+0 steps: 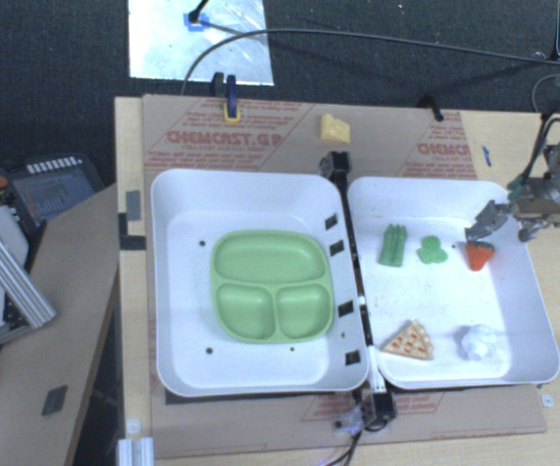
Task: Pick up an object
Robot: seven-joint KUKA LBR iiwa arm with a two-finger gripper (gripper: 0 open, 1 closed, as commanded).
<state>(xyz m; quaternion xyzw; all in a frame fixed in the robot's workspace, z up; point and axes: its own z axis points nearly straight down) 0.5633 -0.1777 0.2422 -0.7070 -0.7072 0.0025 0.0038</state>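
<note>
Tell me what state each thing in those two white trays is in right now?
green divided plate: lying flat in left bin, nothing on it
asparagus: flat in right bin
broccoli: loose
pizza slice: flat
white crumpled thing: loose
strawberry: under gripper, grip unclear

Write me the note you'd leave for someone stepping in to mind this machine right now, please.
Gripper: low over the right white bin, at its far right side, right by the small red-orange strawberry-like toy. Whether it grips the toy cannot be told from this view.
Right bin also holds: green ridged stalk-like toy, small green clover-shaped toy, tan waffle-patterned wedge, crumpled white lump.
Left white bin: pale green three-compartment plastic tray.
Done: arm is down beside the red toy.
Left: confirm a grasp and lift; nothing is visibly raised yet.
</note>
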